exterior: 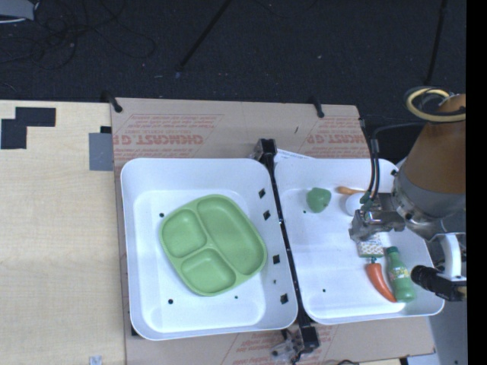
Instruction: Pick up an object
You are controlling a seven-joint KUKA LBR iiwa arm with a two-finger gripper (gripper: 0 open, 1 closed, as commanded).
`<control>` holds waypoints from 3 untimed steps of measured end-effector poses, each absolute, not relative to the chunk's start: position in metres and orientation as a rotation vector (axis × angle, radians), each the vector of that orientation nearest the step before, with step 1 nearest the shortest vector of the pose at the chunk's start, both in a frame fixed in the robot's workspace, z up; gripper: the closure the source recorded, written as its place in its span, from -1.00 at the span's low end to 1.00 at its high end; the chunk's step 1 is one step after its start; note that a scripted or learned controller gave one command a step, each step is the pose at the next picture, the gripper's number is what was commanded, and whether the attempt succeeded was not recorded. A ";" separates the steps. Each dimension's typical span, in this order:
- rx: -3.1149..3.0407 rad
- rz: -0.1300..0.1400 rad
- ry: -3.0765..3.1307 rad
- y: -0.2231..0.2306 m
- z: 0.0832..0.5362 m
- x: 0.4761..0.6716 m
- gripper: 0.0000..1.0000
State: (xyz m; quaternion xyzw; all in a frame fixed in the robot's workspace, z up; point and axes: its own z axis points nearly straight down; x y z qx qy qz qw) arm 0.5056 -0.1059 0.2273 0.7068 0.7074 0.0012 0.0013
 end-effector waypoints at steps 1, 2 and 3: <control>2.218 0.003 2.220 -0.107 0.280 0.507 1.00; 2.219 -0.001 2.228 -0.055 0.278 0.512 1.00; 2.219 -0.001 2.228 -0.005 0.277 0.522 1.00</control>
